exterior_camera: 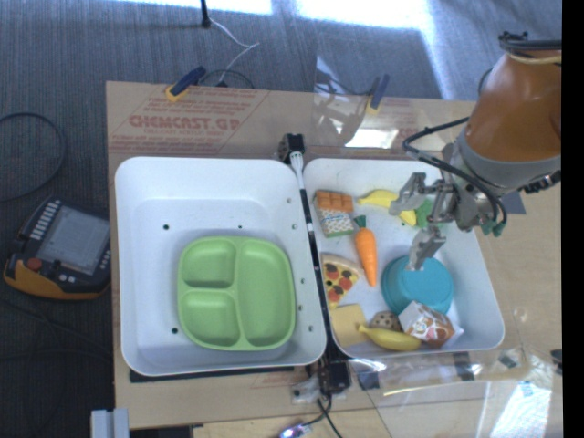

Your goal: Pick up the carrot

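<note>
We see the small orange toy carrot with a green leafy top [366, 253] lying in the right-hand shallow white plastic bin [484, 286], near that bin's middle, its green end pointing to the far side and its tip toward us. It lies flat and free, with a toy pizza slice [338, 279] just beside it on the left and a round teal plastic bowl [418, 286] just beside it on the right. The grey metal pincer [423, 250] hangs over the bowl's rim, apart from the carrot; how wide it stands we cannot tell. We judge it must shift left to reach the carrot. The green divided plate [235, 292] sits alone in the left bin [146, 199], on the brown tabletop [182, 121].
</note>
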